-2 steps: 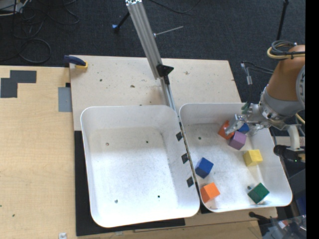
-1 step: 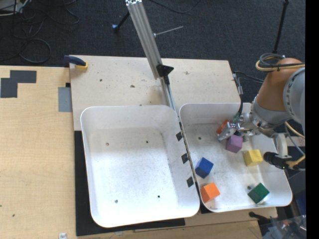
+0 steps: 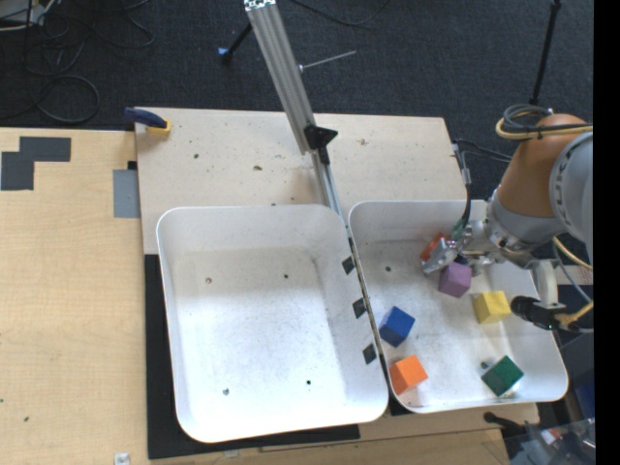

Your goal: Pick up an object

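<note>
The right bin (image 3: 542, 381) holds several small blocks: a purple cube (image 3: 454, 279), a yellow cube (image 3: 491, 306), a blue cube (image 3: 396, 325), an orange cube (image 3: 409, 372) and a green cube (image 3: 503, 375). A red-orange piece (image 3: 431, 250) lies at the bin's upper middle. My gripper (image 3: 451, 256) reaches in from the right and hangs low over the upper middle of that bin. Its tip sits right above the purple cube and beside the red-orange piece. I cannot make out whether anything is between its tips.
The left bin (image 3: 194, 250) stands beside the right one, split from it by a divider with black clips (image 3: 358, 308). A slanted metal rail (image 3: 291, 85) rises from the back of the bench. A blue and yellow clamp (image 3: 147, 119) lies at the far left corner.
</note>
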